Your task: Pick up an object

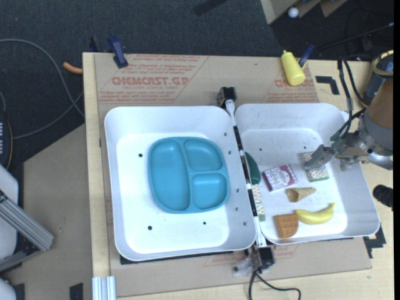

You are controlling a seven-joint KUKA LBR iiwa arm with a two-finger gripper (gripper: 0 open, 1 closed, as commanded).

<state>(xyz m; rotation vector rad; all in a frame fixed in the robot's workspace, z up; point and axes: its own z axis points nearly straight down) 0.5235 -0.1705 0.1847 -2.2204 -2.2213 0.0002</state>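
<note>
Seen from the overhead camera, two shallow white bins are set side by side on a worktop covered with printed cardboard. The left bin contains a blue three-compartment tray, lying flat near its centre. The right bin contains several small objects: a pink-and-white packet near the middle, a small tan cone-shaped piece just beside it on the right, a yellow banana nearer the front edge, an orange-brown cracker left of the banana, and a dark green item against the divider between the bins. A small patterned square lies further to the right. The arm is extended in from the right over the right bin, and the tool is positioned at or just above the patterned square. Whether the tool is spread or closed cannot be told, and no object is seen gripped in it. A yellow clamp and a blue clamp are fixed at the far edge of the worktop.
</note>
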